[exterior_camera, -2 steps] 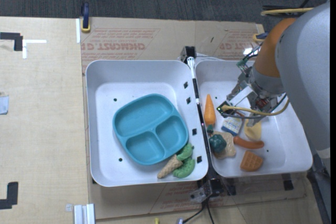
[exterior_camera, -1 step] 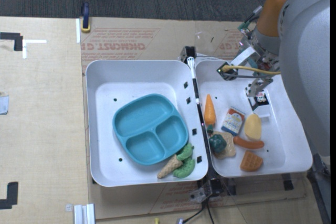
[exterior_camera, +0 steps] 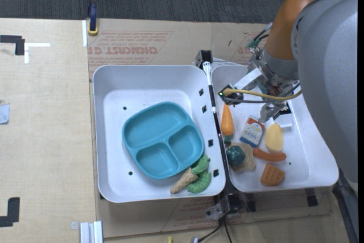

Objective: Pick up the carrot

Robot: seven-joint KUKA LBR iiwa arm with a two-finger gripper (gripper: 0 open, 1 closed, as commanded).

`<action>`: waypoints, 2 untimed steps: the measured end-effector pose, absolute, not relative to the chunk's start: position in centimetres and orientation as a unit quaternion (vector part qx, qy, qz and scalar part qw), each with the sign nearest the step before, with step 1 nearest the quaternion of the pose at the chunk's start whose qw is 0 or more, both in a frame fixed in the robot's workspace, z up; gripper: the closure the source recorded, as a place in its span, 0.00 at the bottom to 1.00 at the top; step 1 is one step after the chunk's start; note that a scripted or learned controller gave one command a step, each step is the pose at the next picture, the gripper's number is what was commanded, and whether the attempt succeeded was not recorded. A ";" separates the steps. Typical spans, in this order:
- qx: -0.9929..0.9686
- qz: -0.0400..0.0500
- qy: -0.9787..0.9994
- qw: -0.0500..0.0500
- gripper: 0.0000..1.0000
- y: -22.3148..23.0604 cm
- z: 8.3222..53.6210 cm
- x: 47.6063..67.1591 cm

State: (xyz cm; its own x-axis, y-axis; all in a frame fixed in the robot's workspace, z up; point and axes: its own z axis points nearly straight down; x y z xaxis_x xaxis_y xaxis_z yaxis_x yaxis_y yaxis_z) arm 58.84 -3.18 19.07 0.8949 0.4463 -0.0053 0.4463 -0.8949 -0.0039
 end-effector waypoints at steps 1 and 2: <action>-0.976 0.003 -0.218 0.001 0.00 -0.5 19.1 55.8; -0.983 0.003 -0.183 0.001 0.00 0.7 19.1 52.6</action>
State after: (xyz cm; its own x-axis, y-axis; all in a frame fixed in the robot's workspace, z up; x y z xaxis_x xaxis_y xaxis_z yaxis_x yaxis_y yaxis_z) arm 52.56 0.74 19.07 0.9333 0.3590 -0.0060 0.3589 -0.9334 -0.0036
